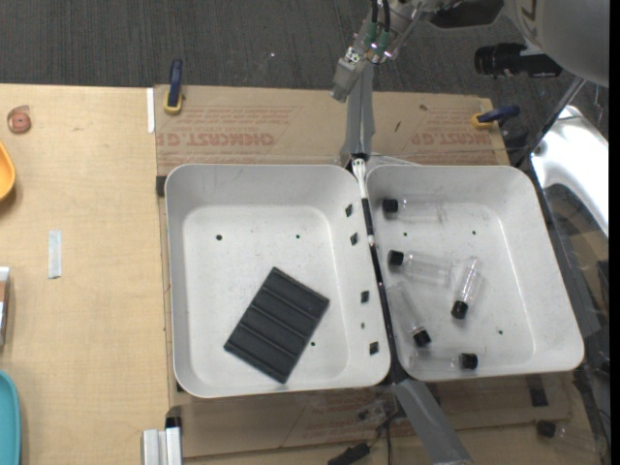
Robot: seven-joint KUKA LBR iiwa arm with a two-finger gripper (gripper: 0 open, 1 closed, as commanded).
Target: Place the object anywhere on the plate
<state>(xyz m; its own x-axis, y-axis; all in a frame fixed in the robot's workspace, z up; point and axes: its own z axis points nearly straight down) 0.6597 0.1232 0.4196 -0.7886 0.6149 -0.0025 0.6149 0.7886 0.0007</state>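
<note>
white bins (184, 260), black ribbed plate (277, 324)

A single camera was fixed above the bench and looked down at a slant, so that the far edge of the cardboard sheet (329, 124) lay toward the top of the picture and the near bench edge toward the bottom. It stood far enough back to take in both the left bin (179, 260) and the right bin (552, 289) whole, with a strip of wooden bench top (87, 260) to their left. The arm (572, 17) came into the picture at the upper right corner, close to the lens and partly cut off.
</note>
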